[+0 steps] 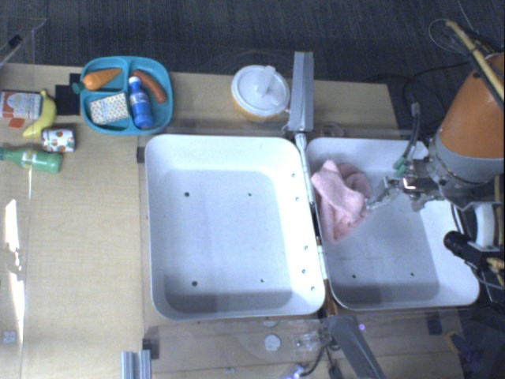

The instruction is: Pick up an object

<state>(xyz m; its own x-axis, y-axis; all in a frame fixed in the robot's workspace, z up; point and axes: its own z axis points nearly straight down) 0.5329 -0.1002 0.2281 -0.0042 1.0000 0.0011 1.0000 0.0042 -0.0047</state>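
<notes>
A crumpled pink cloth [339, 197] lies in the right bin [410, 279], against its left wall. My gripper [377, 197] reaches in from the right and sits low at the cloth's right edge, touching or nearly touching it. The grey wrist and the orange band [473, 125] of the arm rise over the bin's right side. Part of the cloth's right edge is hidden behind the gripper tip.
The left bin [229, 290] sits beside the right one. Behind the bins stand a white lidded tub [260, 91] and a blue divided plate [162, 105] of toy food. A banana [43, 115], a small can [57, 140] and a green bottle [31, 159] lie at far left.
</notes>
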